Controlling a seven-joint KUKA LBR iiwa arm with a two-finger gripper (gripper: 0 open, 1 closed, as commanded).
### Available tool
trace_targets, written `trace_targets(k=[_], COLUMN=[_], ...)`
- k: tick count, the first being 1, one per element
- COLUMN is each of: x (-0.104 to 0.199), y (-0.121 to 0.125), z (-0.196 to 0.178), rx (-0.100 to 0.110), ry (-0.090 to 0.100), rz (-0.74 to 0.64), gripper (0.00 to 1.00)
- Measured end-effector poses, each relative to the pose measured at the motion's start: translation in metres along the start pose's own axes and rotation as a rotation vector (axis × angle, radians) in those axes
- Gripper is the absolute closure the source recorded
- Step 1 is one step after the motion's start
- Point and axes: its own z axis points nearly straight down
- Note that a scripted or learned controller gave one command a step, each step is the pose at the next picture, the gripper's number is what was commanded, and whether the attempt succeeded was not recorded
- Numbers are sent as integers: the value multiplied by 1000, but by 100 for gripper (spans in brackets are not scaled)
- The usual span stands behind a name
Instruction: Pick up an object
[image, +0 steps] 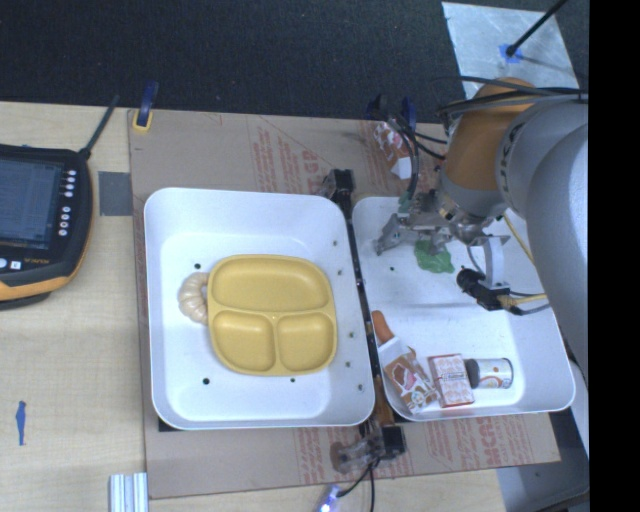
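My gripper (432, 242) hangs over the far end of the right bin (530, 398), open, with its fingers spread to left and right. A small green object (436, 260) lies on the bin floor just below the gripper, partly covered by it, and nothing is held between the fingers. At the near end of the same bin lie a small can (492, 373) on its side, a red and white packet (450, 380) and a brown snack packet (408, 378). An orange stick-like piece (381, 326) rests against the bin's left wall.
The left bin (180, 225) holds a yellow divided plate (271, 312) with a beige lumpy toy (192, 297) against its left side. A black cable and connector (484, 289) dangle from the arm over the right bin. A teach pendant (40, 220) lies at the far left.
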Motion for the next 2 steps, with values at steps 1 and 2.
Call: trace_targets(k=[1, 2], x=[-36, -50], y=[0, 0], z=[0, -1], rx=[-3, -4], ry=[-1, -1], rz=[3, 3], gripper=[0, 0])
